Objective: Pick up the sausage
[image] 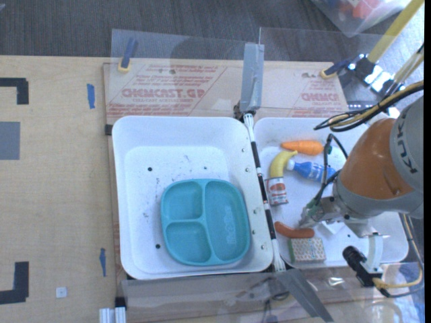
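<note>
The sausage (294,231) is a short reddish-brown link lying flat near the front left of the right bin (397,247). My gripper (313,215) hangs just above and to the right of it, close to its right end, at the tip of the grey and orange arm. Nothing shows as lifted off the bin floor.
In the right bin lie an orange carrot (302,146), a yellow banana (279,162), a blue bottle (311,171), a small can (277,191) and a speckled sponge-like block (308,249) just in front of the sausage. The left bin (135,180) bears a teal divided plate (205,221).
</note>
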Available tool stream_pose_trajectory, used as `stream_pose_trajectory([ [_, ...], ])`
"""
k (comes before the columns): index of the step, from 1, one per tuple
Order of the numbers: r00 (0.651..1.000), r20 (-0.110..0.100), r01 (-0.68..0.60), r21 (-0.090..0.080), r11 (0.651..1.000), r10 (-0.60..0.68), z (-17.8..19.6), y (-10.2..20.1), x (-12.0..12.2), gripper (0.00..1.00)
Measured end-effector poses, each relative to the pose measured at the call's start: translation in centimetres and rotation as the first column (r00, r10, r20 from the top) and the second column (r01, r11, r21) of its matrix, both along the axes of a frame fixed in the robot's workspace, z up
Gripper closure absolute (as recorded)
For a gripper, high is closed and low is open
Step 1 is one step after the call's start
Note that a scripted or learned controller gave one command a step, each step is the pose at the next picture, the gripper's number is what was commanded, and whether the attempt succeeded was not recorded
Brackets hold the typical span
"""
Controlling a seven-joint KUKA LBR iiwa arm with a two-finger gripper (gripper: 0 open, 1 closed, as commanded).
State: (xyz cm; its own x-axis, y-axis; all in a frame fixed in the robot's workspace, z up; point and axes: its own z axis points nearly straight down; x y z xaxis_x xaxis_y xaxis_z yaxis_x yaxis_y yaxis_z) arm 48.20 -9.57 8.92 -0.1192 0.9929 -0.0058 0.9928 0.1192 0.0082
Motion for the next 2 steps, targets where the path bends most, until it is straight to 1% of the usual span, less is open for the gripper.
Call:
stream_pose_trajectory([
  [1,0.999,0.0,-0.033,0.001,0.999,0.033,0.0,-0.08,0.02,0.0],
  [2,0.997,0.001,0.08,0.007,0.997,-0.08,-0.03,-0.14,0.05,0.0],
])
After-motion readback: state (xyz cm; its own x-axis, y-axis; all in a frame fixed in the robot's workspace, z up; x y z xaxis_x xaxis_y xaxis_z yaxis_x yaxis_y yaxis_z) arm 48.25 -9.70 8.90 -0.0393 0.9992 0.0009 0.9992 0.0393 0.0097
